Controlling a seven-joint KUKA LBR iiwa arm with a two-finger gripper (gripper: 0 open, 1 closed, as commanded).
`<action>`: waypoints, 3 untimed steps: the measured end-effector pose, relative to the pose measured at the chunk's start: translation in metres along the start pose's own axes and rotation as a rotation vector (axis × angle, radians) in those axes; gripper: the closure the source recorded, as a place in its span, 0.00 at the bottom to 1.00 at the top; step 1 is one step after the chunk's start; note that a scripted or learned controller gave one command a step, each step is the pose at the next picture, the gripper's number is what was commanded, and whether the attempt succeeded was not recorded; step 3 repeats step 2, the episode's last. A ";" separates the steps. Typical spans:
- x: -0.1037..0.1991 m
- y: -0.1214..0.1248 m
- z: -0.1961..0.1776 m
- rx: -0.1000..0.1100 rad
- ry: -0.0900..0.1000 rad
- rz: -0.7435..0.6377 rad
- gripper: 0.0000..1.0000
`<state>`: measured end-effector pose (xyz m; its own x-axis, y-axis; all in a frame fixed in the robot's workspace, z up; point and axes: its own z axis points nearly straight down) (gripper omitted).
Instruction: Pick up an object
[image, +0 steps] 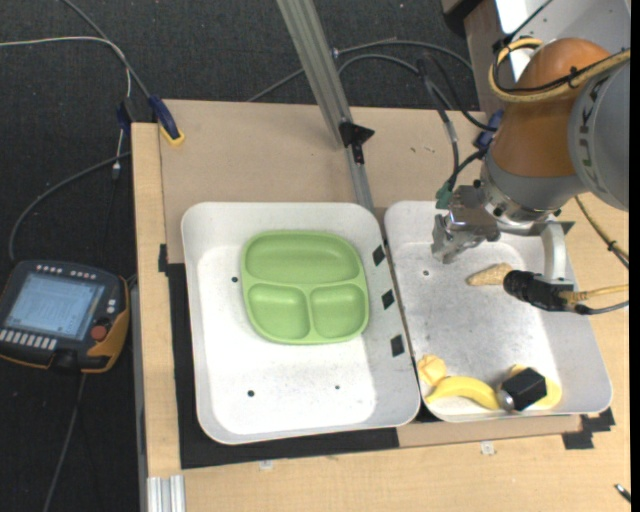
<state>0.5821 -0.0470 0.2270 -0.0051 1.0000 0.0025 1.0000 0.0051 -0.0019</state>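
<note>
Gripper (452, 243) sits low over the far-left part of the right bin (470, 325), nothing visibly in it, and you can't tell from this angle whether it's wide or narrow. Progress: I'd call the pick not yet made. Every candidate lies loose in a bin, so approach, close and lift are all left. Going near to far: the banana (462, 388) lies along the right bin's near wall at the near-left corner, with a small black block (526, 384) just beside its right end, possibly touching. Both are well apart from the gripper, across a bare stretch of bin floor. Further back, a tan piece (490, 275), too small to identify, lies on the floor just right of the gripper and slightly nearer the camera. It's close by but clear of the tool, so not under it. That's your closest target in my read: it needs only a short shift right and toward the near side, then a descent. Next door, the green divided plate (305, 285) lies flat in the middle-to-far part of the left bin (290, 395), beyond the wall between the bins. It's wide and shallow, so probably a poor grab except at the rim.
</note>
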 end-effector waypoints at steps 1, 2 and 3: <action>0.056 -0.003 0.010 0.001 0.001 -0.002 1.00; 0.110 0.003 -0.004 -0.004 0.000 -0.002 1.00; 0.110 0.003 -0.004 -0.004 0.000 -0.002 1.00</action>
